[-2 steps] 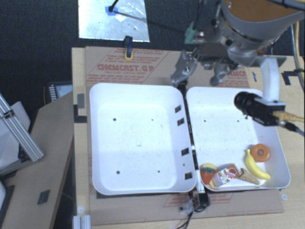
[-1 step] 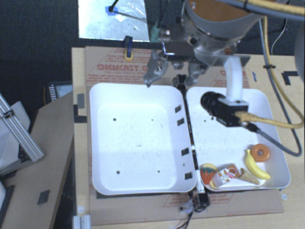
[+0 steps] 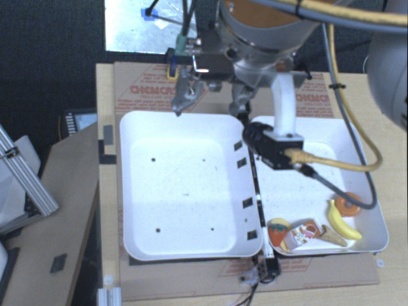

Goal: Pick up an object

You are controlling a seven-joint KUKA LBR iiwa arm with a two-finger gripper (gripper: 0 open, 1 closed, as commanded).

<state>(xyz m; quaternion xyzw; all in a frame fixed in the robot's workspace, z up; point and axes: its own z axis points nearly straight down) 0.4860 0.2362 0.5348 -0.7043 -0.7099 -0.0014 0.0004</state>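
Red block letters run along the brown cardboard sheet [image 3: 137, 85] that lies under the two white bins; at its upper left they read "CHEMCR", and the arm hides whatever comes after. More red lettering of the same kind shows on the cardboard at the upper right, beside the arm, but it is too broken up to read. A small red and white packet [image 3: 301, 233] in the right bin [image 3: 376, 231] carries print too small to make out.
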